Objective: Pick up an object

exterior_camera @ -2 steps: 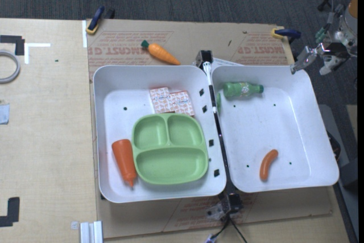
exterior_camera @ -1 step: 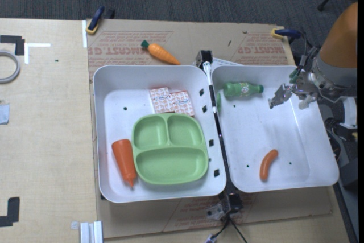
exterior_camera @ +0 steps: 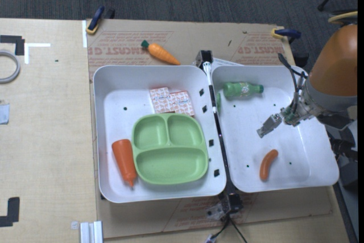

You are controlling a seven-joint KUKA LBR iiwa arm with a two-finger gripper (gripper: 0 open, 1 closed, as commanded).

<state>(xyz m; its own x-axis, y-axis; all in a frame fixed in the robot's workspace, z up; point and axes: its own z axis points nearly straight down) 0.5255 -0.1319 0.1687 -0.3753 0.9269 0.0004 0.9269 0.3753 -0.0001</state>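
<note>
We see the fingers (exterior_camera: pixel 269 126) over the right bin (exterior_camera: pixel 318 174), low above its white floor, and we cannot tell how far apart they stand; nothing shows between them. Just below them lies a sausage (exterior_camera: pixel 268 164), apart from the tips. Up near the bin's far wall rests a green bottle (exterior_camera: pixel 242 89) on its side. In the left bin (exterior_camera: pixel 108 88) we find a green divided plate (exterior_camera: pixel 170 148), an orange bottle (exterior_camera: pixel 124 161) beside it, and a printed packet (exterior_camera: pixel 169 101) behind it. A toy carrot (exterior_camera: pixel 160 52) lies on the table (exterior_camera: pixel 45 139), on cardboard behind the bins.
</note>
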